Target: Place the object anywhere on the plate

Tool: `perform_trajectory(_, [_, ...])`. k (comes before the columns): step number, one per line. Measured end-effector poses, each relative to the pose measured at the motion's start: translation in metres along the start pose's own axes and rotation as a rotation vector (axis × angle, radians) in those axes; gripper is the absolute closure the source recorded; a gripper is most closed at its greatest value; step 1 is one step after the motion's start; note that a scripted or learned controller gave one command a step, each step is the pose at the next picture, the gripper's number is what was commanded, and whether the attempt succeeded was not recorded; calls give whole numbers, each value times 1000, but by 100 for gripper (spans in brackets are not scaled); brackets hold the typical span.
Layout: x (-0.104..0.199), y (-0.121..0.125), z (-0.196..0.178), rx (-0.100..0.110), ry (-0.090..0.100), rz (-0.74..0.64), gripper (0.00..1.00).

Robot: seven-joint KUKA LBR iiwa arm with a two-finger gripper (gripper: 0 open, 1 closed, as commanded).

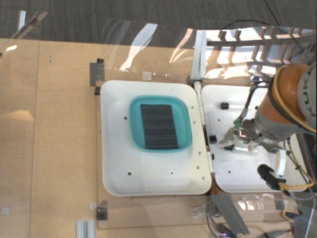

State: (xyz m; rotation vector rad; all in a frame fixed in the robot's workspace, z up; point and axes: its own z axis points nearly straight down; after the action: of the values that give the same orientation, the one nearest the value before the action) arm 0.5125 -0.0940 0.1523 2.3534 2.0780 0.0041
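At the near edge of the table (49, 148), well to the left of the end effector (237, 142) and nearer to me than it, a small black clamp (101, 212) sat just off the corner of the left bin (148, 180). The right bin (233, 177) lay beside it, their rims almost touching, and the end effector hung low over the middle of that right bin, pointing towards the shared wall. I could not tell whether it was wide or narrow; the wrist and its cables hid that from where I stood, and nothing showed in its grasp.

Behind it, to the right, rose the grey arm (292, 108) with its orange band. Just left of the end effector, close against the dividing wall, was a small black piece (213, 139). A second small black piece (224, 105) lay a little farther away on the white floor of the same bin.

Well to the left of the end effector, across the wall, a teal plate (134, 128) rested in the middle of the left bin. On it lay the object (159, 127), a dark ribbed rectangle, flat and wholly inside the plate's rim, well apart from the end effector.

Farther off, another black clamp (96, 73) stood at the left bin's far corner. A metal frame (257, 36) crossed beyond the right bin, and past the table's far edge ran dark carpet (124, 4).
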Motion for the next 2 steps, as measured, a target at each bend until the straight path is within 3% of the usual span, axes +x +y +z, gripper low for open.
perform_trajectory(1, [-28, -15, 59, -19, 0, -61, 0])
perform_trajectory(2, [-8, -17, 58, -27, -10, -117, 0])
